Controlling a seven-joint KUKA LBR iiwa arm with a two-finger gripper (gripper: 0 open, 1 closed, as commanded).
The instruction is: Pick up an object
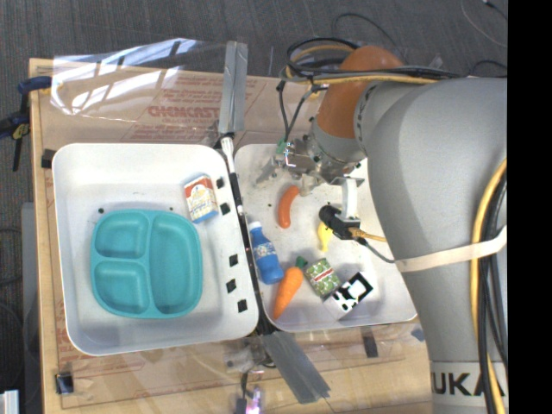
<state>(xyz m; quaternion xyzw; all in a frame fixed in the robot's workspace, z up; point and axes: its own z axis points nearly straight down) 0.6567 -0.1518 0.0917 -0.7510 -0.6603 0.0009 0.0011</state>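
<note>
The arm (414, 171) hangs low over the right bin (392, 313), its orange band just above the wrist, and the end effector (304, 164) sits near the bin's far left corner. From here I cannot tell how it stands; nothing shows in its grip, so I judge the pick is not yet made. Everything is left to do: close on something and lift it out.

The closest candidate is the sausage (287, 207), a smooth orange-red oblong lying just below the end effector. A yellow piece (325, 234), partly hidden by black hardware, lies a little further on. Along the left wall rests a blue bottle (264, 254) with a white cap, glossy plastic by the look. Just beside it is a carrot (289, 289), tapered, with a green tuft, and next to that a small green and red packet (321, 275) and a black-and-white block (352, 291).

In the left bin (73, 166) lies a teal divided plate (147, 264), matte, with rounded corners, and near it a small printed carton (200, 198). The counter (129, 102) carries a clear plastic sheet.
</note>
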